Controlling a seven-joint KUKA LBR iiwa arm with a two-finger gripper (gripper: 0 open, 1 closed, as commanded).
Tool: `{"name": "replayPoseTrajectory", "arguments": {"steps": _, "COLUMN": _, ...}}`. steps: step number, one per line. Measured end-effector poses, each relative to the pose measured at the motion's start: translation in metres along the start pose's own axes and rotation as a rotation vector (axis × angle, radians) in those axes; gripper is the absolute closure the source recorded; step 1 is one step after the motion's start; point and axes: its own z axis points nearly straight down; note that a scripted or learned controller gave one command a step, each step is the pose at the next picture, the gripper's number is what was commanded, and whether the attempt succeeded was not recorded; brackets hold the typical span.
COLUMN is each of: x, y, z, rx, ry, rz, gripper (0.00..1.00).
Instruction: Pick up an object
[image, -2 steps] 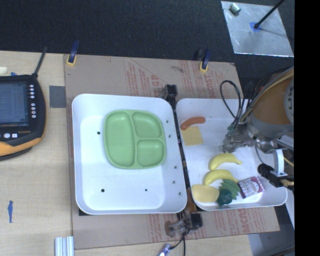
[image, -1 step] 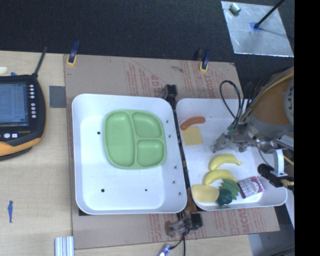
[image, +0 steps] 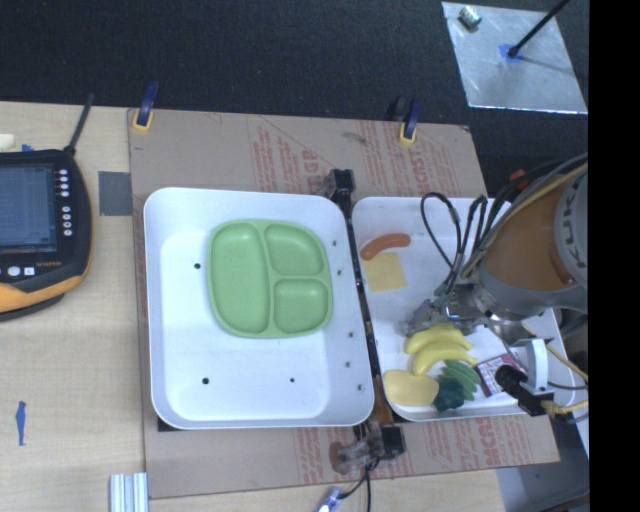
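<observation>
Bananas (image: 441, 350), yellow and bunched, lie in the right bin (image: 400, 212) near its front, just below the tool (image: 432, 316). The tool hangs low over them with its metal fingers spread a little and nothing between them. A yellow lemon-like piece (image: 408, 388) and a dark green piece (image: 457, 383) sit just in front. Farther back lie a sausage (image: 386, 244) and a cheese slice (image: 386, 272). A green divided plate (image: 268, 277) rests in the left bin (image: 180, 380).

Smooth white plastic bins (image: 170, 300), matt green plate (image: 268, 277)

teach pendant (image: 35, 230) (bench's left), blue clamps (image: 146, 105)
</observation>
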Motion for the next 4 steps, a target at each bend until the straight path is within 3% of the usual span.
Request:
{"name": "replayPoseTrajectory", "arguments": {"steps": 1, "x": 0.034, "y": -0.013, "z": -0.101, "rx": -0.003, "ry": 0.001, "rz": -0.001, "gripper": 0.0}}
{"name": "replayPoseTrajectory", "arguments": {"steps": 2, "x": 0.03, "y": -0.027, "z": 0.001, "rx": 0.001, "ry": 0.0, "rz": -0.003, "gripper": 0.0}}
{"name": "replayPoseTrajectory", "arguments": {"steps": 3, "x": 0.017, "y": -0.043, "z": 0.0, "rx": 0.0, "ry": 0.0, "rz": -0.002, "gripper": 0.0}}
{"name": "replayPoseTrajectory", "arguments": {"steps": 4, "x": 0.008, "y": -0.004, "z": 0.0, "rx": -0.002, "ry": 0.0, "rz": 0.0, "gripper": 0.0}}
